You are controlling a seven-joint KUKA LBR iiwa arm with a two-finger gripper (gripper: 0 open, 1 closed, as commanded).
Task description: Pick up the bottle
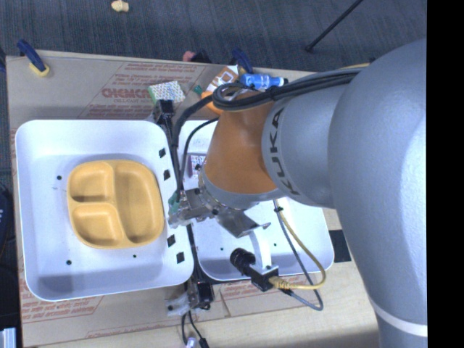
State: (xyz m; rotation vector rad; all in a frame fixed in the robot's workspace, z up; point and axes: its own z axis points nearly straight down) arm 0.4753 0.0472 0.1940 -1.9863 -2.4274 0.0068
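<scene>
Bottle: hidden, likely under arm in right-hand shallow white bin point(312, 259) | two-finger gripper point(190, 207): low at bin's left wall; opening cannot tell | risk: blind grasp misses; yellow compartment tray point(114, 201) leftward.

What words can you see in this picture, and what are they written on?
"KUKA" on the grey arm, running sideways beside the orange band.
Red print on the cardboard under the white bins: too blurred to read.
Small patterned packet behind the bins: nothing readable.
</scene>
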